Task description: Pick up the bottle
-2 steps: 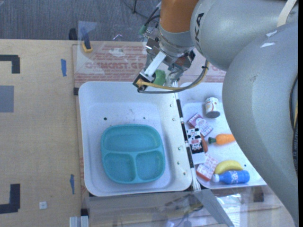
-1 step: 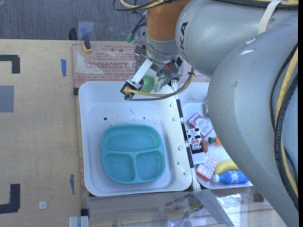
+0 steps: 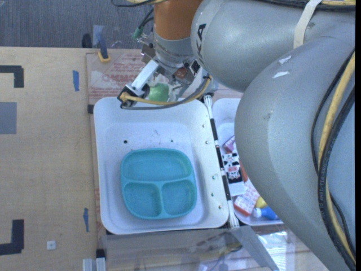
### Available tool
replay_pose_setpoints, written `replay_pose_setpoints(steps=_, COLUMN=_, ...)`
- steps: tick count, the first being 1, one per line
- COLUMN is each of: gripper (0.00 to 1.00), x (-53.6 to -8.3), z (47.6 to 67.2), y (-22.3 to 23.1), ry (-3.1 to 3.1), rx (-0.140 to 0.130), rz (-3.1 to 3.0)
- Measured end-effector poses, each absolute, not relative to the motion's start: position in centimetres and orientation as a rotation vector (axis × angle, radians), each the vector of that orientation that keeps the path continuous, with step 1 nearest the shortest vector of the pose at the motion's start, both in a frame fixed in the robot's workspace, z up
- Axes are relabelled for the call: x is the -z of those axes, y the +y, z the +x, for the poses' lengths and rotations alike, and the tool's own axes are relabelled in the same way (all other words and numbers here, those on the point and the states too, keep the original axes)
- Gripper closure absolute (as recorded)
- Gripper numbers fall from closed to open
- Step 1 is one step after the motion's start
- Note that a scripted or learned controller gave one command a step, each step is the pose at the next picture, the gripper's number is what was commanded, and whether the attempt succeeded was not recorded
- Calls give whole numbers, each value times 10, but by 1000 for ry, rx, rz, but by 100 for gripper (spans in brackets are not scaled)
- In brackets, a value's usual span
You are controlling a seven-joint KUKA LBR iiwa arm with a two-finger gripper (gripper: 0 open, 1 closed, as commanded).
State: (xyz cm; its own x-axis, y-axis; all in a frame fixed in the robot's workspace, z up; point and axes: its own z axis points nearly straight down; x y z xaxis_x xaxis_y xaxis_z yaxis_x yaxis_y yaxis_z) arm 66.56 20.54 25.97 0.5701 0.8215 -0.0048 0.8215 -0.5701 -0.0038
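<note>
Gripper (image 3: 159,90) hovered at left bin's (image 3: 110,145) 12 o'clock rim | finger state unreadable | green object (image 3: 159,92) there, possibly bottle | risk: rim collision.

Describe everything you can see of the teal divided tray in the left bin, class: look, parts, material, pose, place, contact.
The teal divided tray is a rounded rectangle, seemingly smooth plastic, with three compartments: one wide along the far side, two smaller along the near side, split by raised ridges. It lies flat, open side up, on the floor of the left bin, toward its near half, slightly turned. Nothing rests in it and only the bin floor touches it.
</note>
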Motion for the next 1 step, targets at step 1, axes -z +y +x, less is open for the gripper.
replay_pose_setpoints(steps=1, gripper=100, x=-267, z=665, y=207, ry=-1463, rx=-20, rz=-2779)
